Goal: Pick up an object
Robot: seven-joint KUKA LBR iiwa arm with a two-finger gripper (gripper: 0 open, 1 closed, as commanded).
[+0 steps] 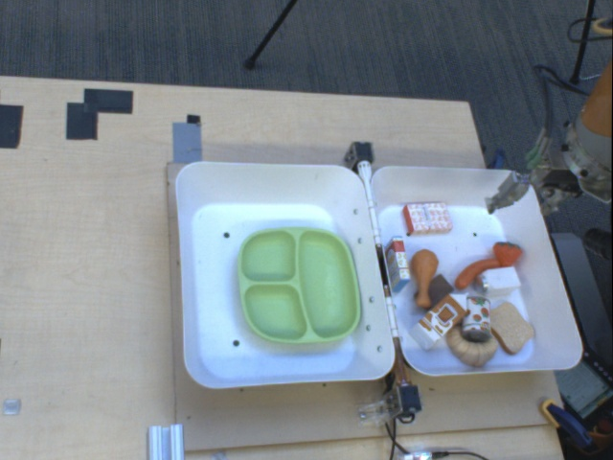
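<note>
The right bin [546, 257] holds a heap of toy food. A red and white box [426, 218] lies near its back. A brown drumstick [422, 274], an orange carrot [488, 264], a white block [501, 279], a bread slice [512, 327], a tan bagel [472, 346] and a small carton [439, 319] crowd the front half. My gripper [506, 194] hangs over the bin's back right corner, apart from all of them, with nothing seen in it.
The left bin [206, 286] carries a green divided plate [299, 286]. A narrow ridge [375, 257] separates the two bins. A slim box [397, 262] lies against the right bin's left wall. The arm's orange band [600, 113] shows at the right edge.
</note>
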